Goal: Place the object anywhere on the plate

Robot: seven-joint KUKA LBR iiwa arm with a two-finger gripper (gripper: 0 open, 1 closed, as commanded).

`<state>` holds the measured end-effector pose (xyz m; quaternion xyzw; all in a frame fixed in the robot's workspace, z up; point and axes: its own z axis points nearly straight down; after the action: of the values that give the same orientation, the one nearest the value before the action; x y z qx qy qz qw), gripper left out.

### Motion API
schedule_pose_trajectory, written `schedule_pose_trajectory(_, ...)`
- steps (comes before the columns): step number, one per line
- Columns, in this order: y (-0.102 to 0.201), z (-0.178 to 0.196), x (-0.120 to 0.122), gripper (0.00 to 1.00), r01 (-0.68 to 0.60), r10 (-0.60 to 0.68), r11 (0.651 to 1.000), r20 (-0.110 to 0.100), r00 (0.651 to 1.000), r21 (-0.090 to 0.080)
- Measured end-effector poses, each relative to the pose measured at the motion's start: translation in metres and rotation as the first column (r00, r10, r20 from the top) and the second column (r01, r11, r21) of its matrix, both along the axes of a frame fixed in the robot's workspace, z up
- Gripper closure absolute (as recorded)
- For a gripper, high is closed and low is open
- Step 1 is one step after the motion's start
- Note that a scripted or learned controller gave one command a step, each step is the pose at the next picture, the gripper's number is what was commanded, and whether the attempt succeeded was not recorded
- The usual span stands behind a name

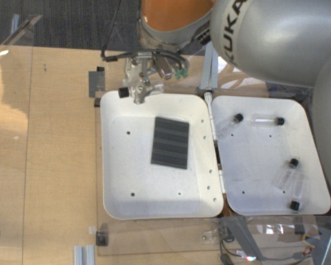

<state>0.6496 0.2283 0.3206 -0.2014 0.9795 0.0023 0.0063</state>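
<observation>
Above the left bin's [116, 203] far edge, toward 12 o'clock, the gripper [139, 93] hangs from the grey arm [276, 32] and its orange band [174, 4]; whether it is open or closed cannot be told, and nothing is seen in its grasp. At that bin's centre lies a dark ribbed rectangular plate [170, 142] (slightly tilted), while toward 3 o'clock the right bin [254, 203] holds clear tubes with black caps [291, 181]
</observation>
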Motion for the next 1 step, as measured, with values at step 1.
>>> schedule_pose_trajectory(1, 0.0080, -0.1933, 0.0158, 1.00, -0.482, 0.482, 0.876, -0.003, 0.876, -0.004)
